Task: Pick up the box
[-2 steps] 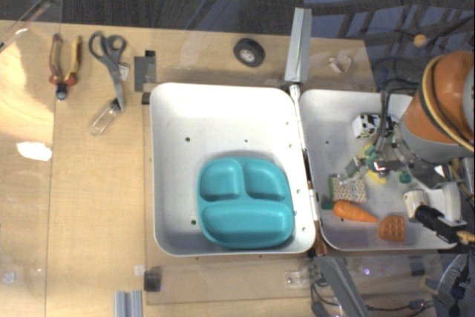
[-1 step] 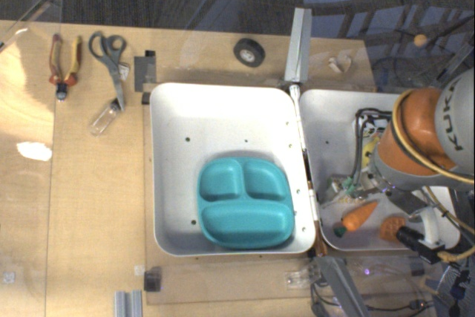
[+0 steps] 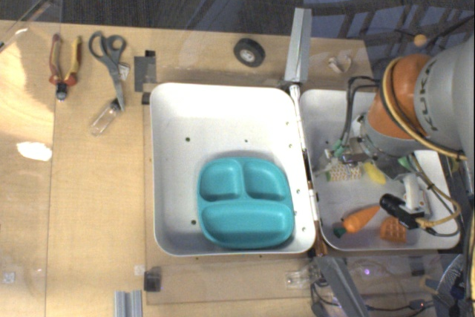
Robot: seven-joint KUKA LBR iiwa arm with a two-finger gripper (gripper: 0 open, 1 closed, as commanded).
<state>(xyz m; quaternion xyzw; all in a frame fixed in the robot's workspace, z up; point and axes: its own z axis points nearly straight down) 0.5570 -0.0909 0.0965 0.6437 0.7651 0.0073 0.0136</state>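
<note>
- the arm (image 3: 434, 104) reached in over the right bin (image 3: 326, 109), with its lower end low above the bin's left half.
- the box (image 3: 343, 173), taken here to be the small pale speckled piece, lay on the floor of the right bin near its left wall, just under the arm's end.
- jaws: hidden by wrist hardware and cables; whether they were apart, together or clamped on anything could not be told. contact with the box could not be confirmed.
- a yellow piece (image 3: 373, 174) lay just beside the box on its right. risk: the jaws could close on both, or on the yellow piece alone.
- a toy carrot (image 3: 361, 219) and an orange waffle-like piece (image 3: 393, 231) lay nearer the front edge, apart from the box. risk of interference was judged low.
- the box looked small and flat. risk: an off-centre descent could push it sideways against the bin wall or let it slip out as the arm lifted.
- the nearby left wall limited room on that side. risk: one side of the jaws could strike the wall and spoil the grasp.
- the left bin (image 3: 223, 96) held a teal divided tray (image 3: 245, 204), well apart from the work area.
</note>
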